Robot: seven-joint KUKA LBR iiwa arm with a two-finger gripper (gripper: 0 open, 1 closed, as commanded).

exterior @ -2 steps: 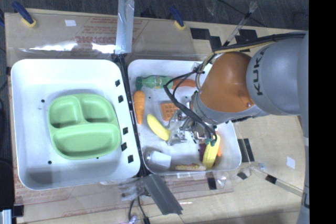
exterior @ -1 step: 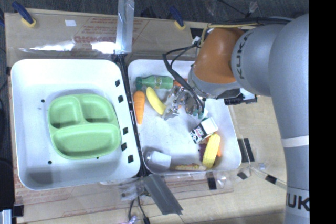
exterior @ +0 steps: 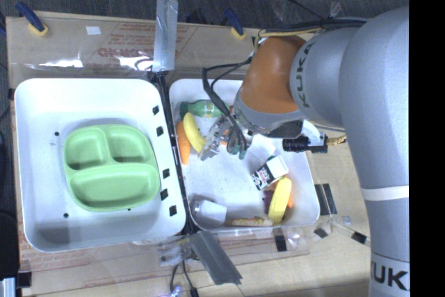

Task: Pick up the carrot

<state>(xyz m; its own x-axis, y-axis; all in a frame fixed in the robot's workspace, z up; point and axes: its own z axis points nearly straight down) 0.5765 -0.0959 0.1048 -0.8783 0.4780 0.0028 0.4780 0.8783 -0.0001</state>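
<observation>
While the pincer (exterior: 224,142) hangs spread, a banana (exterior: 192,131) lies against the carrot (exterior: 183,142).

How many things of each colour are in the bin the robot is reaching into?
Orange: 1, the carrot
Yellow: 2, the banana and the corn cob
Green: 1, the green item
White or grey: 2, the cup and the small box
Tan: 1, the flat stick
Total: 7
</observation>
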